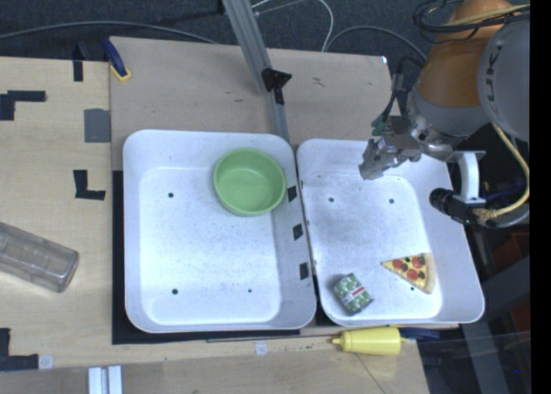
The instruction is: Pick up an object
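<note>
1. Gripper [377,165] hanging over the far end of the right bin [344,212], above bare floor; nothing seen between its tips, and too small and dark to tell whether released or clenched.
2. Likely targets well apart from it, at the near end of that bin: pizza slice [411,270] flat near the right wall, green can [352,292] tipped on its side by the near rim.
3. Green bowl [250,181] upright in the left bin [172,237], against the far right corner.
4. Yellow bottle [372,341] lying outside, just beyond the near rim, probably not an intended pick.
5. Judged stage: approach only, no pick made yet.
</note>
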You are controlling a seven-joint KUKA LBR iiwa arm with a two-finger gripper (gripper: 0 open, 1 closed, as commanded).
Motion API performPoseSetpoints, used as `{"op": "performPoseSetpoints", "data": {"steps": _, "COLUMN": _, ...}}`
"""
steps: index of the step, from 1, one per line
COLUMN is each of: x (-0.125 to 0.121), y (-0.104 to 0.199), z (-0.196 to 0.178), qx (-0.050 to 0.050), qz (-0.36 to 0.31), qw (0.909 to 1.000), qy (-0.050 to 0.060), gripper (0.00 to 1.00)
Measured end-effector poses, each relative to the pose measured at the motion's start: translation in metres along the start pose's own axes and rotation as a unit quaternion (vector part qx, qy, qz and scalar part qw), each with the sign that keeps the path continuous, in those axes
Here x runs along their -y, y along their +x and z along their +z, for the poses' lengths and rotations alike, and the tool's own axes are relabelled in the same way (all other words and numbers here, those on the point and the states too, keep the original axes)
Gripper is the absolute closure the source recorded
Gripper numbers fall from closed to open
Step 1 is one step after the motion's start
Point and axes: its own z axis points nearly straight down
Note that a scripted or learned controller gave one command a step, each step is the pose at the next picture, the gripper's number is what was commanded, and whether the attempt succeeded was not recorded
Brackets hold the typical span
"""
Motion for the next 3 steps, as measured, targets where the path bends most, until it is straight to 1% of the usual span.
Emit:
{"op": "performPoseSetpoints", "data": {"steps": 1, "x": 0.011, "y": 0.063, "z": 0.005, "qx": 0.000, "qz": 0.000, "qw": 1.0000, "qy": 0.000, "gripper": 1.00}}
{"op": "performPoseSetpoints", "data": {"steps": 2, "x": 0.013, "y": 0.115, "z": 0.000, "qx": 0.000, "qz": 0.000, "qw": 1.0000, "qy": 0.000, "gripper": 1.00}}
{"op": "performPoseSetpoints", "data": {"steps": 3, "x": 0.021, "y": 0.170, "z": 0.012, "qx": 0.001, "qz": 0.000, "qw": 1.0000, "qy": 0.001, "gripper": 1.00}}
